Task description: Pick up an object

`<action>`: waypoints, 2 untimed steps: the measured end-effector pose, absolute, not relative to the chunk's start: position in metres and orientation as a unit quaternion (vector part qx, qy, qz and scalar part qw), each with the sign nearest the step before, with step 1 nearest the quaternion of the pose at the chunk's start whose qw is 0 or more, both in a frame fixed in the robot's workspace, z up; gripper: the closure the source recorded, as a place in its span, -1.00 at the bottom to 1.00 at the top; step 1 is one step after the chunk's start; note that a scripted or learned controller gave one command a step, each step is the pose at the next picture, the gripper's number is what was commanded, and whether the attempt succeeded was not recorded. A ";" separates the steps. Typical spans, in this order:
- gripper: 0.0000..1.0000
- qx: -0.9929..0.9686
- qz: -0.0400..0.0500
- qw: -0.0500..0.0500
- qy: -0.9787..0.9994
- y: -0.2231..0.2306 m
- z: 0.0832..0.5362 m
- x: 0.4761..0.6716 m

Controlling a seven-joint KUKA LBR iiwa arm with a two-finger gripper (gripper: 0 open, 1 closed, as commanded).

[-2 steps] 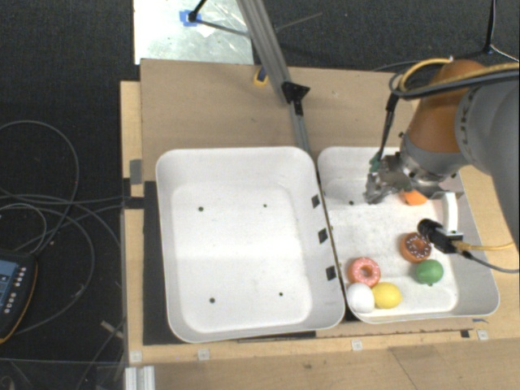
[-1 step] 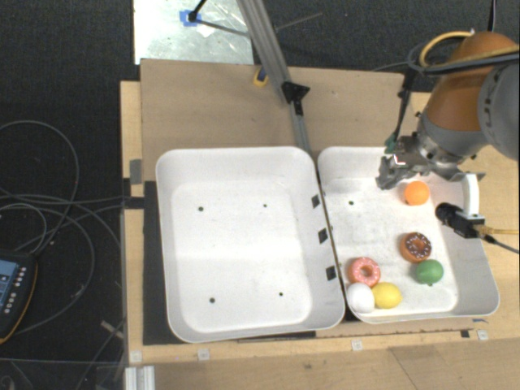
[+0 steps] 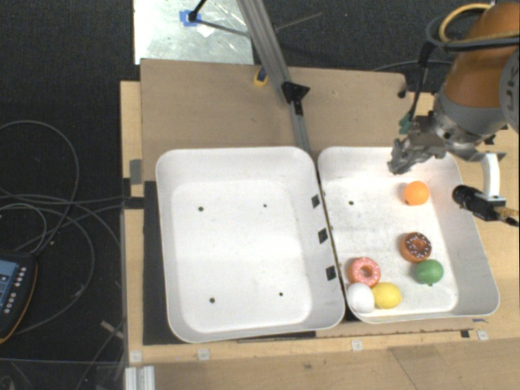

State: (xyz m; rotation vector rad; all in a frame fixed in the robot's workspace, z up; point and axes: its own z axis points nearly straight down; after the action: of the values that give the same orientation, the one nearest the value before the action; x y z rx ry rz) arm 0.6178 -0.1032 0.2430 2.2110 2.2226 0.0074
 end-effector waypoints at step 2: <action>1.00 0.704 0.001 -0.001 0.711 0.006 0.231 0.598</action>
State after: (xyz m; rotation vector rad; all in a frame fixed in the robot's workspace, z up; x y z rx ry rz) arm 0.5978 0.0060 0.2310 2.2121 2.2338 0.0017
